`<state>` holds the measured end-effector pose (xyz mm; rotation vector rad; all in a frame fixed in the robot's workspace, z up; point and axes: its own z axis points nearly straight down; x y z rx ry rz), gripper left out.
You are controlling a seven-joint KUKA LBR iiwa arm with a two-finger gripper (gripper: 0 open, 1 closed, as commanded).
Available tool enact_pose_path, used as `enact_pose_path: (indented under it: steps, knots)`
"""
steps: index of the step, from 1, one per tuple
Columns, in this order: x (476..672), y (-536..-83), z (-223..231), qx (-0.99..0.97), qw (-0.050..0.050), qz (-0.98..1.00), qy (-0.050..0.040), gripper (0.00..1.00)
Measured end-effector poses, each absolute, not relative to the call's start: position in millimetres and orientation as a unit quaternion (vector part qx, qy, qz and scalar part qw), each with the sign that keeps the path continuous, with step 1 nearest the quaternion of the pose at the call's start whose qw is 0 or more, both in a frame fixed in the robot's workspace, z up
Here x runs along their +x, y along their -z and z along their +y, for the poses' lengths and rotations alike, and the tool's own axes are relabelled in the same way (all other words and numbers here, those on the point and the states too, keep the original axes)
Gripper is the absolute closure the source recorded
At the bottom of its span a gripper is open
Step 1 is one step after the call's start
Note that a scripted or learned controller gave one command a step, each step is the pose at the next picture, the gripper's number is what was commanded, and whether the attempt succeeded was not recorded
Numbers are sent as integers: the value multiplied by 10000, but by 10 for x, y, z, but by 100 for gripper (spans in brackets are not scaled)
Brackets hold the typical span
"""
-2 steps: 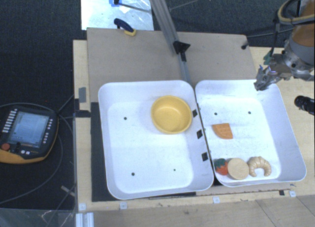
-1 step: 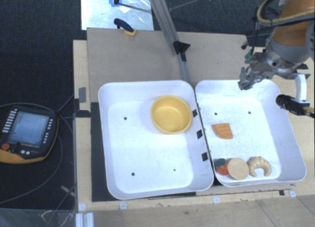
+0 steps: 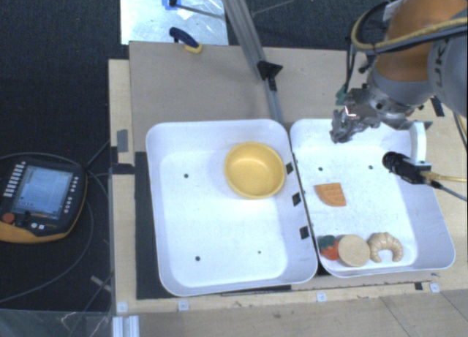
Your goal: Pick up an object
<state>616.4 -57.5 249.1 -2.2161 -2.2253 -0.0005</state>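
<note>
The gripper point(image 3: 342, 134) hangs over the right bin's point(image 3: 428, 211) far end; jaw state cannot be determined. The wedge point(image 3: 330, 194) lies mid-bin, the croissant point(image 3: 385, 246) and biscuit point(image 3: 353, 250) at the near wall — a straight descent meets bare floor.

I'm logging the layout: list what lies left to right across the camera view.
Teach pendant → yellow bowl in the left bin → orange wedge → round biscuit → croissant in the right bin.
</note>
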Motion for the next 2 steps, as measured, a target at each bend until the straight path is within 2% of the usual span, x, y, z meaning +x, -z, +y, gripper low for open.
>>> enact_pose_path:
  steps: [2]
  knots:
    - [6034, -2241, 511, -7054, 4, -7088, 5, 100]
